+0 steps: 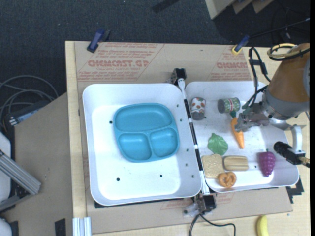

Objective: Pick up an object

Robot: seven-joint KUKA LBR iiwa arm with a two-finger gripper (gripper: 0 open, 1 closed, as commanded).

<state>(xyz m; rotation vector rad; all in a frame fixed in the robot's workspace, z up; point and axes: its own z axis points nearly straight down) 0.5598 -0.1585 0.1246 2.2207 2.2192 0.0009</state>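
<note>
My gripper (244, 120) hangs low in the right bin (246, 90), at the upper end of an orange carrot (239, 137) that lies pointing toward the front. Whether the gripper has the carrot is hidden by the wrist. A green can (229, 104) lies just to its back left, and a small brown and white can (198, 107) stands near the bin's left wall. Also in this bin are a green leafy piece (217, 144), a tan cracker (212, 165), a bread roll (236, 163), a pretzel (227, 179) and purple grapes (267, 162).
The left bin (98, 146) holds a blue divided plate (146, 132). A black divider bar (192, 132) runs between the bins. The grey and orange arm (290, 90) covers the right bin's far right side. A yellow item (262, 226) lies off the bench front.
</note>
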